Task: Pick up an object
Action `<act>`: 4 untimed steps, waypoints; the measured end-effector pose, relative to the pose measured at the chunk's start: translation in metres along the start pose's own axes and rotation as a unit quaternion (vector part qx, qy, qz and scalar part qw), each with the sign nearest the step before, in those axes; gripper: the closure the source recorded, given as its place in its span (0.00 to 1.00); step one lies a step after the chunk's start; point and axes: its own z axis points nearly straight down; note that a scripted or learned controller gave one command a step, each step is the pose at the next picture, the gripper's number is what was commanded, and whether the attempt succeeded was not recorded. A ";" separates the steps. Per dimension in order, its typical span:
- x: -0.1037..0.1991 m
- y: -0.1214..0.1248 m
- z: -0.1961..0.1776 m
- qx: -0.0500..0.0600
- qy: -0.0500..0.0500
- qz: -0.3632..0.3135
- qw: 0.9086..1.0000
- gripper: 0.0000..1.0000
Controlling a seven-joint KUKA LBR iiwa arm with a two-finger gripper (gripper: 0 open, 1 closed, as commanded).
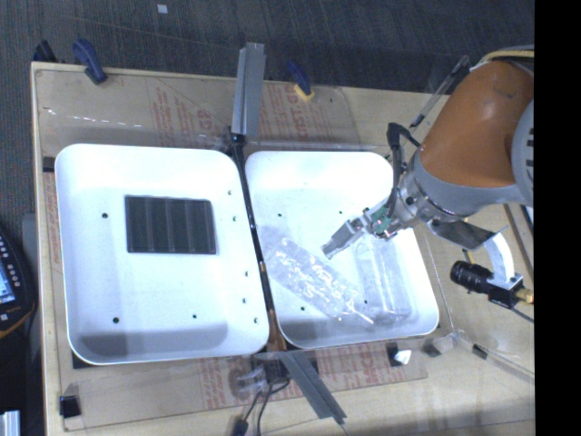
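In the right bin (272, 175) lie two see-through things: a crinkled clear plastic wrapper (307, 280) running from the middle toward the front, and a clear plastic bottle (383, 282) lying along the right side. A dark grey ridged rectangular pad (171, 224) lies flat in the middle of the left bin (82, 166). My gripper (341, 240) reaches in from the right, tilted down to the left, over the middle of the right bin. It hangs just above the wrapper's upper end and left of the bottle's top. Nothing is seen held in it.
A grey metal bar (248, 89) stands at the back between the bins. Blue clamps (91, 62) hold the bench's far edge. The arm's orange and grey wrist (472, 143) overhangs the right bin's right rim.
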 end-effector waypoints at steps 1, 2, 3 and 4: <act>0.025 0.002 0.018 0.000 0.000 0.019 1.000 0.00; -0.020 -0.022 0.004 0.000 -0.001 -0.010 1.000 0.00; 0.000 -0.013 -0.002 -0.001 -0.002 0.028 1.000 0.00; 0.021 0.002 0.002 0.000 0.000 0.020 1.000 0.00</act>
